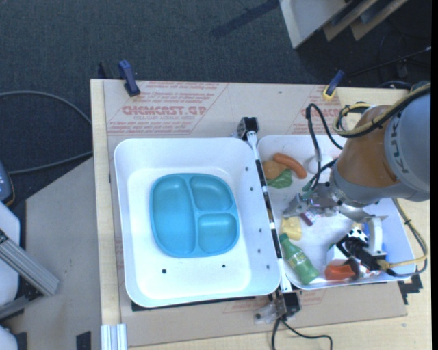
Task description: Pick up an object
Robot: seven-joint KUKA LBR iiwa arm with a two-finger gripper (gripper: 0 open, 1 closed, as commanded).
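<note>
One green bottle [299,258] lies near end effector [309,205]

The worktop [205,109] is a pale wooden board covered with a sheet printed in red lettering, and two blue clamps [128,77] grip its far edge. Around the worktop lies dark grey carpet [171,34], with a black cable [48,102] curving across it to the worktop's left. Beyond its far right corner stands pale furniture [342,20].
</note>
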